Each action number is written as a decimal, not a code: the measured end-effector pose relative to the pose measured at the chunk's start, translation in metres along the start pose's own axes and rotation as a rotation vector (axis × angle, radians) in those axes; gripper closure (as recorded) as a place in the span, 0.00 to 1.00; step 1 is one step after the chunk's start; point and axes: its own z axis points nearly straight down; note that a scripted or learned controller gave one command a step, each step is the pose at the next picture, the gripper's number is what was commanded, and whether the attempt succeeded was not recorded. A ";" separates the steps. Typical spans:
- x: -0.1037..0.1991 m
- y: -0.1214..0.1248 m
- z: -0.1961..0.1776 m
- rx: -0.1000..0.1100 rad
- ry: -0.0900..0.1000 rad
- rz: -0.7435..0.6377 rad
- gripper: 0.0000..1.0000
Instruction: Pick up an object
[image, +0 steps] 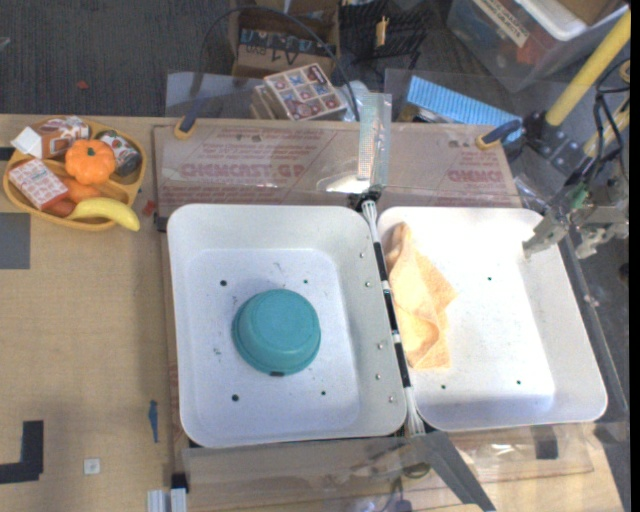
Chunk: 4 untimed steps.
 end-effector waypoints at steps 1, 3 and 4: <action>0.106 0.015 0.074 0.000 0.000 -0.005 0.00; 0.120 0.016 0.128 -0.015 -0.001 -0.071 1.00; 0.087 0.057 0.069 -0.004 -0.003 -0.253 1.00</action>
